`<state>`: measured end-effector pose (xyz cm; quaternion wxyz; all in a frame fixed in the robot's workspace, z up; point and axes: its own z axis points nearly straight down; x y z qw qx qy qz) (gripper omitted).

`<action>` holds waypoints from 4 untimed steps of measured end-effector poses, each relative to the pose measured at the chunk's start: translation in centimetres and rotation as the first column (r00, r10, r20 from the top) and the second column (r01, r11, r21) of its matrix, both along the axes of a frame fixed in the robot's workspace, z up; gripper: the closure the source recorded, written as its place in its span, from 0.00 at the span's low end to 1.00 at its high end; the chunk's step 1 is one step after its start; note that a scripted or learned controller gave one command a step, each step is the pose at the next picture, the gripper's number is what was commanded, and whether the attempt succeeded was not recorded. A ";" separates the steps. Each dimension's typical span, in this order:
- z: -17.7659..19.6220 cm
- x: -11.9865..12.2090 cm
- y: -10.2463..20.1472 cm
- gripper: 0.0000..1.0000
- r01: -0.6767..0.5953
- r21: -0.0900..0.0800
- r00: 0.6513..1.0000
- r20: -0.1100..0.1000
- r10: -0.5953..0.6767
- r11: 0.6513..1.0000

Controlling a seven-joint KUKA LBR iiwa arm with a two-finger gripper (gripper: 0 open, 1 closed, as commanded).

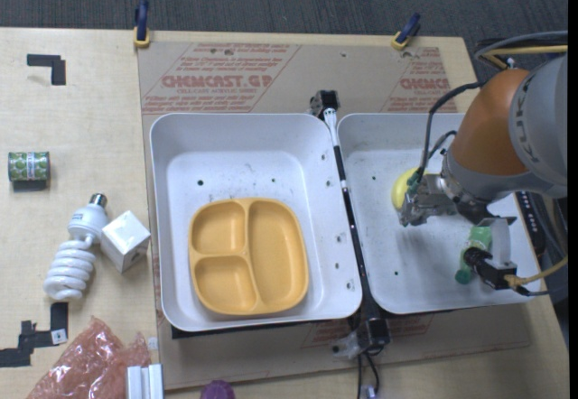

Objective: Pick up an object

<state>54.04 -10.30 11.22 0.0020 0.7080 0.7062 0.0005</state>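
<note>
On the left of the tabletop (90, 126) we see a small green can (29, 169) lying on its side, and nearer us a spiral light bulb (72, 253) touching a white cube (125, 239), with a pink mesh bag (86, 361) at the lower edge. The left bin (163, 208) holds a yellow divided plate (248, 255), lying flat towards the bin's near side with its three compartments facing up.

In the right bin (388, 280) we find the hand (414, 208), down low over the bin floor in the left half of the bin. A rounded yellow object (400, 192) sits right against the hand's left side, touching it or nearly so. We cannot tell how far the hand is open, nor whether the yellow object is truly gripped or just beside it. The hand covers part of the object. What shows looks a little longer from the far side to the near side than across, though we cannot be sure of its long axis or which way it points.

The arm (492, 131) reaches in from the right, its orange band above the wrist bent over the bin's right half, with the hand pointing down and to the left. Just right of the hand, under the wrist, we see a small green thing (480, 236) that we cannot make out clearly.
</note>
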 end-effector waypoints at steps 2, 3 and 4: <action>-2.0 -0.1 -11.1 0.00 -0.005 0.005 1.000 -0.004 0.005 1.000; -2.0 -5.4 -5.1 0.00 -0.002 0.002 1.000 -0.004 0.002 1.000; -1.0 -5.2 -5.2 1.00 0.000 0.000 1.000 0.000 0.000 1.000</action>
